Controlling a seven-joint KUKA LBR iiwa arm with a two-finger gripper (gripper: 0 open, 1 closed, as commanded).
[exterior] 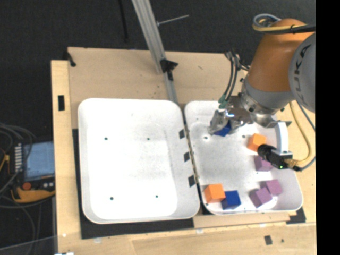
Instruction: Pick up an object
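Arm down over a blue block at the far end of the right bin.

The left bin [133, 158] lies bare beside the right bin [212, 153]. In the right bin's far-left part, the gripper [220, 125] appears to grip the blue block [223, 130] between its fingers, probably mid-pick. Loose blocks sit apart: orange block [214, 192] and another blue [231, 199] near; purple blocks [265, 192] to the right.

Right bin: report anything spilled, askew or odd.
Nothing stands out. The blocks, orange, blue and purple, lie loose inside the right bin. The gripper is at another blue block.
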